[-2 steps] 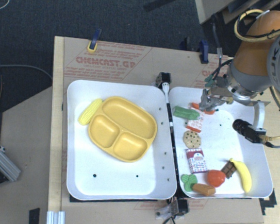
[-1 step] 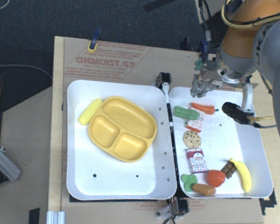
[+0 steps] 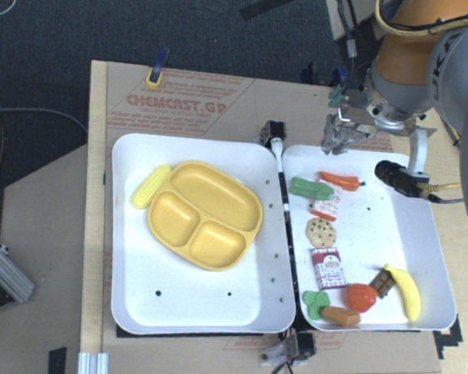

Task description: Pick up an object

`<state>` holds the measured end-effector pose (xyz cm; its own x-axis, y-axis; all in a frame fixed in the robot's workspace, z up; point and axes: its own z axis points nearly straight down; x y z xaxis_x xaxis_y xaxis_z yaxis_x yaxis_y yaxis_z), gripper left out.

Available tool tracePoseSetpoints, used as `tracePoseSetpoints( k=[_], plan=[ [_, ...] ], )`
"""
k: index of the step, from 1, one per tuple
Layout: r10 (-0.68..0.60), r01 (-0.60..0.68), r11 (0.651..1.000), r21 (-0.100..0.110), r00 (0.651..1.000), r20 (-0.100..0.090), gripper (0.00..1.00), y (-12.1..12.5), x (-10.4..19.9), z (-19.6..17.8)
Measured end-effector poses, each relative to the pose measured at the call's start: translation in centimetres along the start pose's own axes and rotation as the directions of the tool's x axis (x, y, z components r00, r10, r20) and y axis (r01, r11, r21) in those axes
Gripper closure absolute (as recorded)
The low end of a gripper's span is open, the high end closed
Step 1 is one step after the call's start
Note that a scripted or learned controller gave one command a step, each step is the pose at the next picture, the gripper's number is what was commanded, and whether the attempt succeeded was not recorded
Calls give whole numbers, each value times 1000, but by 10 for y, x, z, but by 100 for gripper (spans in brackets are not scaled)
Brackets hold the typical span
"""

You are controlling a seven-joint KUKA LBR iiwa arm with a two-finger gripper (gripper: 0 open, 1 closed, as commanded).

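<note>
The camera view looks down on a brown bench (image 3: 184,104) (red print runs across its far side) that carries two white bins side by side.

The left bin (image 3: 120,237) holds a yellow tray (image 3: 207,212) with three compartments, lying flat and turned at a slant. A yellow corn cob (image 3: 150,185) lies against the tray's left edge, on the bin floor and not in a compartment.

The right bin (image 3: 429,232) holds the small items. At its far end an orange carrot (image 3: 338,181) lies crosswise, with a green pod (image 3: 309,189) just beside it on the left and a small white packet (image 3: 328,207) touching the pod's near side. A round cookie (image 3: 321,231) sits below them, and then a red and white packet (image 3: 329,269). Along the near edge lie a green leaf (image 3: 315,302), a brown sausage (image 3: 341,316) touching it, a red tomato (image 3: 361,297), a brown chocolate piece (image 3: 383,282) and a yellow banana (image 3: 407,292), the last three close together.

The gripper (image 3: 338,144) hangs over the far rim of the right bin, near its left corner. Whether it is open or closed cannot be told from this angle. The carrot, the nearest item to it, lies on the bin floor just on the near side of it.
</note>
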<state>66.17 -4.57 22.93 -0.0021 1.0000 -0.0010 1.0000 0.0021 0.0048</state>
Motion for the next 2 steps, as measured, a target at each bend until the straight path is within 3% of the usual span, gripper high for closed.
tracePoseSetpoints(
  k=[2],
  plan=[
    [3, -3, 1000, 7, 1000, -1, 100, -15, 2, 13]
  ],
)
